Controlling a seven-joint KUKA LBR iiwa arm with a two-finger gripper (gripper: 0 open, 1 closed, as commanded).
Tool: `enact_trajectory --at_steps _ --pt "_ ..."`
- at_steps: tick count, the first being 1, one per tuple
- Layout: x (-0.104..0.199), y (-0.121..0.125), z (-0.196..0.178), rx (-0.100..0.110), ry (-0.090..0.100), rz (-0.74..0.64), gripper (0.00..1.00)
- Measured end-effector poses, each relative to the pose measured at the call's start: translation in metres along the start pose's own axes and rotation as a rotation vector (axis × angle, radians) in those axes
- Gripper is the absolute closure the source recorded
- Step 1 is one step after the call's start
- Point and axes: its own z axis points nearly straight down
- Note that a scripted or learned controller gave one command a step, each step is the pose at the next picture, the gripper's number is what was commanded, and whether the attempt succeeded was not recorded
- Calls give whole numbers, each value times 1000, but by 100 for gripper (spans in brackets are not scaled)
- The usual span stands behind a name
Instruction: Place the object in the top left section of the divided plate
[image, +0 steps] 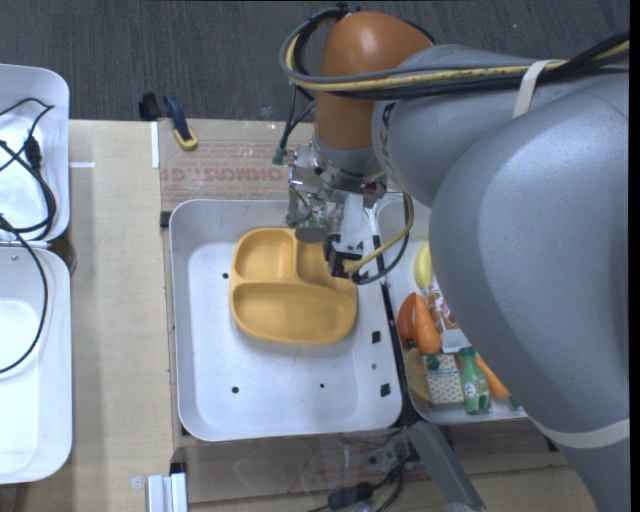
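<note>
Yellow divided plate (290, 290) lies just left of your claw (312, 228) | top-left section (264, 256) down-left of it | claw state: cannot tell

Yellow divided plate (290, 310), white bin (200, 330), orange carrot (425, 328)

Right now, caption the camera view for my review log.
Gripper hovers at the yellow divided plate's top edge in the left bin.
</note>
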Motion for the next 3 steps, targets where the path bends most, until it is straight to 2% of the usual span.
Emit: enact_trajectory --at_steps 1,2,3 --pt "-98 17 -47 -1 0 -35 100" --pt "-21 4 -18 2 0 -132 100" --pt "30 -6 14 2 0 -134 100"
